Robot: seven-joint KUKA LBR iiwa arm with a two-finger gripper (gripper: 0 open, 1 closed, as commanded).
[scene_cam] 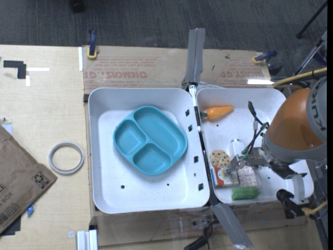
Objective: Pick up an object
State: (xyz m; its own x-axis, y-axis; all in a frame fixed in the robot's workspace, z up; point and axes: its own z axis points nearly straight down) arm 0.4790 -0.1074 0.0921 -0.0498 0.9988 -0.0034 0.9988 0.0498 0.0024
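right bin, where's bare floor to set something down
Bare floor lies in the right bin along its far wall, right of the carrot. The near half is crowded: cookie, packets, green piece and the gripper. The left bin is bare around the blue tray.

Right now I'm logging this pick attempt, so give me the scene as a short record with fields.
left bin: blue tray, three compartments
right bin: carrot, cookie, packet, green item
gripper: low over the cookie and packet
arm: reaching in over right bin
bench: tape ring left of bins
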